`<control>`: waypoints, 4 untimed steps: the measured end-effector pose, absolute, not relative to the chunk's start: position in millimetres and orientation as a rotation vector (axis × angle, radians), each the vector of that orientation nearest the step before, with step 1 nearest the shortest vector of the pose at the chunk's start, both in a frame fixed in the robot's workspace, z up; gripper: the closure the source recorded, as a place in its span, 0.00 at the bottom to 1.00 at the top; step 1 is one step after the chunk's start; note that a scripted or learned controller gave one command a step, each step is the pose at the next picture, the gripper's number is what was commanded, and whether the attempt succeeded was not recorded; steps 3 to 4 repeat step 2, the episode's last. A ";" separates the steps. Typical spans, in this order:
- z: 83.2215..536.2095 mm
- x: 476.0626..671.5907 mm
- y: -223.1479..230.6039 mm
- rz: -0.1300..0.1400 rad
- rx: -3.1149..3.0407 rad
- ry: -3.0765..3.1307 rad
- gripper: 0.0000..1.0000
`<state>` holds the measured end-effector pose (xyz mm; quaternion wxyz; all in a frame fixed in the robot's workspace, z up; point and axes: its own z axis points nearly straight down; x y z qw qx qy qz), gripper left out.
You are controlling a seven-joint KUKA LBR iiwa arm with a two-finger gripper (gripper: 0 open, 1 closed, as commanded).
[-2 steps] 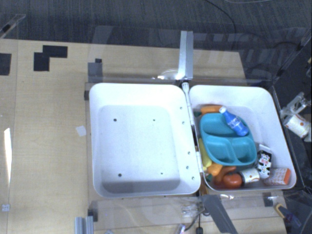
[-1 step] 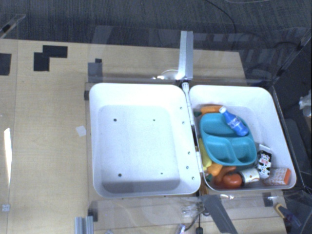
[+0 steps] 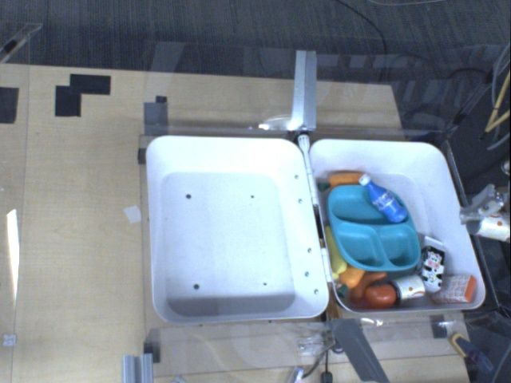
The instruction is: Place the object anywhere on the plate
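Left bin: the shallow white plastic bin on the left sits on the pale wooden bench, its floor showing only a few small dark dots
Right bin: the shallow white plastic bin on the right lies just beside the left one, the two rims meeting along the middle
Plate: a teal plastic plate with three compartments lies in the right bin, tilted and resting on top of other items near the bin's left wall
Object on plate: a small blue plastic bottle with a white cap lies on its side across the plate's upper compartment, cap pointing up and left, touching the plate
Under the plate: an orange rounded piece peeks out at the plate's upper edge; a yellow piece and an orange piece show below its lower left corner
Front of right bin: a dark red rounded toy sits at the near wall, with a small white cylinder just beside it
Right corner of the bin: a black-and-white printed item lies next to the plate's right edge, and an orange and white packet rests near the bin's lower right corner
Gripper: a pale metallic part shows at the right edge of the view, beside the right bin's rim and apart from the bottle; whether it is spread or pressed together, I cannot tell
Bench fittings: a grey metal post stands behind the seam between the bins
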<state>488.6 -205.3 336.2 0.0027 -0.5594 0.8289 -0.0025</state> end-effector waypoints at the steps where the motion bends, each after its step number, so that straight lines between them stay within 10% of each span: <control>1: 434.3 498.0 -205.6 -0.019 -2.035 2.379 1.00; 4: 446.4 500.3 -204.7 -0.032 -2.027 2.376 1.00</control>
